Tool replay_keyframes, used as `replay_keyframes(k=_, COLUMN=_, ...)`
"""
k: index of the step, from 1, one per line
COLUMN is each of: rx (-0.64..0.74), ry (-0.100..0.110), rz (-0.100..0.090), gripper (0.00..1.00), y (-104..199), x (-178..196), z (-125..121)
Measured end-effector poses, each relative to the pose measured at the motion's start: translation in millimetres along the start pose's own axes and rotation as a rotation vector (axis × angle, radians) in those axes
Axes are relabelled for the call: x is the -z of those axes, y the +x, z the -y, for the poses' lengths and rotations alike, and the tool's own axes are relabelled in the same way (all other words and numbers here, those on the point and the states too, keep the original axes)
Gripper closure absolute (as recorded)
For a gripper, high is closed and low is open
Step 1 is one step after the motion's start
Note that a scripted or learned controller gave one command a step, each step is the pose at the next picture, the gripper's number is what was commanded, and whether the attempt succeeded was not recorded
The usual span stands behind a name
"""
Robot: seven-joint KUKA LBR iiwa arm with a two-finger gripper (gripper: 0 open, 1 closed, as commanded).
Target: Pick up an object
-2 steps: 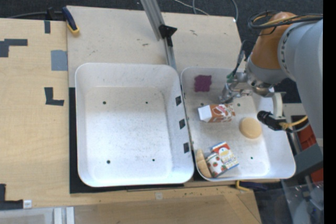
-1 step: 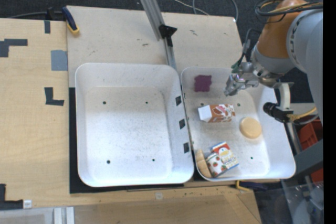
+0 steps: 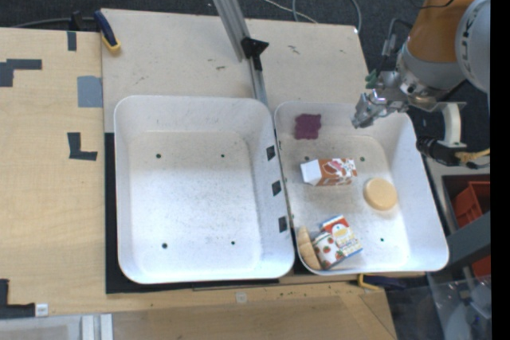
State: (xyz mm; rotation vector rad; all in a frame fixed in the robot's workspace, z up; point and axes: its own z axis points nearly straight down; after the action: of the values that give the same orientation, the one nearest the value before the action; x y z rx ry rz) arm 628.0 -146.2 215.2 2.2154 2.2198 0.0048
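Left shallow white bin (image 3: 135, 171) on pale wooden surface (image 3: 48, 195). In right shallow white bin (image 3: 422, 195): purple square block (image 3: 307, 126), red-and-white carton (image 3: 328, 171), second carton (image 3: 337, 241), round yellow disc (image 3: 381, 193). End effector (image 3: 363, 117) above far rim; finger state indeterminate.

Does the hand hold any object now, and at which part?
Nothing is held: the hand hovers above the right bin's far edge, apart from the purple block.
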Motion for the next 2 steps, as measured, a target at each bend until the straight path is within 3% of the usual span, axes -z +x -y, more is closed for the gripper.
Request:
replay_keyframes(k=1, rx=-0.001, ry=0.006, rz=-0.002, gripper=1.00, y=0.4, x=4.7, z=-0.2)
replay_keyframes(k=2, rx=0.003, ry=0.008, rz=-0.004, gripper=1.00, y=47.7, x=16.3, z=23.6)
